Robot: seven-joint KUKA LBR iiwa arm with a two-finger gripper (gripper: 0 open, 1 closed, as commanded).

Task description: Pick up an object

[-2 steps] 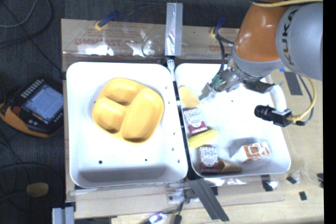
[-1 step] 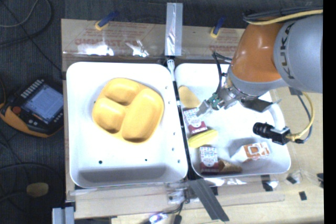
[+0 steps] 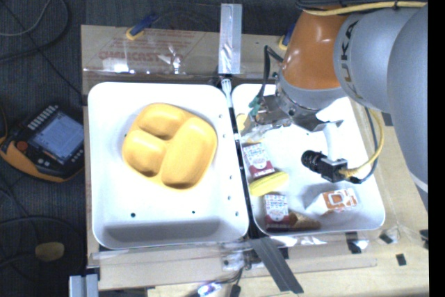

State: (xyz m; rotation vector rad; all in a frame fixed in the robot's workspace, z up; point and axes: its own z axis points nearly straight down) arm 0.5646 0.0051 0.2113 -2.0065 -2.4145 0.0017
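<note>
Bright, even overhead light, glare on white bins [image 3: 104,170], soft shadows, slight blur.

The arm [image 3: 375,45] ran off the right edge; its orange band [image 3: 313,52] covered the right bin's [image 3: 372,215] far corner; labels on the small packets [image 3: 259,162] were too small to read.

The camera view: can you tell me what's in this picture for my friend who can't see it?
A grey and orange robot arm reaches down into the right white bin, which holds small packets and a yellow item. The left white bin holds one big, lumpy yellow object.
</note>
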